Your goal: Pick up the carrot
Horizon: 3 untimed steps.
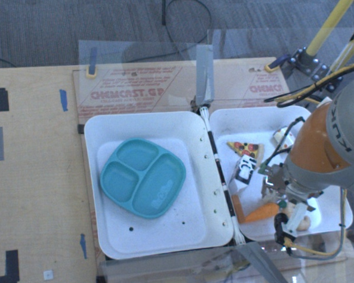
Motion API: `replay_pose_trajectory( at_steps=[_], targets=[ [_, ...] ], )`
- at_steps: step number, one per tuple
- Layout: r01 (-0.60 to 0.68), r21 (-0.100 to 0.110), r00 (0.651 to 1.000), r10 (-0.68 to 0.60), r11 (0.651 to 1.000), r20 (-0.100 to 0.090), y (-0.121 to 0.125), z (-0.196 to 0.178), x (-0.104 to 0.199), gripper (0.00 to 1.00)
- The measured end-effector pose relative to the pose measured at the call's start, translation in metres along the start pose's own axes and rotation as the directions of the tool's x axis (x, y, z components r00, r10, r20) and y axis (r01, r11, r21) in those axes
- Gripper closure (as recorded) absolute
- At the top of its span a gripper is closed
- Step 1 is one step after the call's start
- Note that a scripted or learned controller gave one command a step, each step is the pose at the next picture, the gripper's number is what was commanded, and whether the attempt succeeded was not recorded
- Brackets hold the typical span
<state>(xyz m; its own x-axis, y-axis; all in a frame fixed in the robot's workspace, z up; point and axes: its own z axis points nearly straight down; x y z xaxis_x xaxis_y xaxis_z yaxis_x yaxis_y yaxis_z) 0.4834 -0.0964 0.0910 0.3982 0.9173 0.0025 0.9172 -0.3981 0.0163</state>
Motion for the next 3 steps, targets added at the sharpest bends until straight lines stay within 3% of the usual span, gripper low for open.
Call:
replay_pose_trajectory(
  at_steps=[1,2,3],
  targets=[
    [-0.166,0.018,0.986,0.166,0.986,0.007,-0.024,-0.093,0.061,1.00],
    [-0.458,0.016,0.889,0.458,0.889,0.012,0.011,-0.060,0.012,1.00],
    [-0.692,0.011,0.722,0.692,0.722,0.008,0.020,0.001,0.008,1.00]
  ],
)
